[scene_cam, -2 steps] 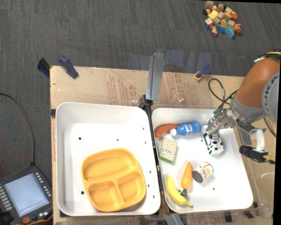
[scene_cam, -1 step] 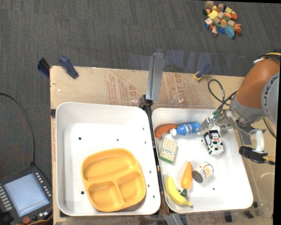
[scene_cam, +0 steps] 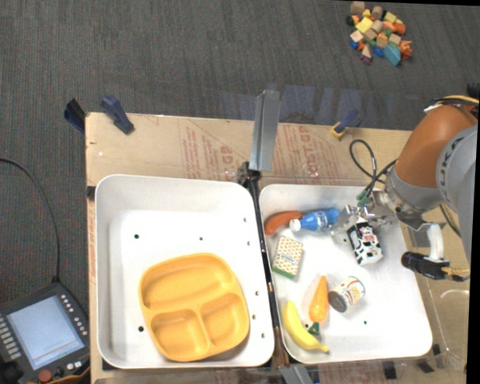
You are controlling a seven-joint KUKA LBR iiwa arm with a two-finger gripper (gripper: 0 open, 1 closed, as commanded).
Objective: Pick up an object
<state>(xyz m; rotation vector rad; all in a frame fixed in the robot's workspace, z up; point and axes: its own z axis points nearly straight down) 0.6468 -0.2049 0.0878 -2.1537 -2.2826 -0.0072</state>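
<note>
While the gripper [scene_cam: 365,220] hovers over the cow-patterned carton [scene_cam: 366,243], its jaw state cannot be told.

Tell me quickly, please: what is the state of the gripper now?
Gripper: over the right bin, right at the black-and-white cow-patterned toy; open, closed or holding cannot be told.

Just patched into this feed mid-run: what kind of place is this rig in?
Likely a robotics lab test cell, not a home. Two white bins sit on a cardboard-topped bench, a teach pendant lies on grey carpet, and toy food like a banana fills the right bin.
</note>
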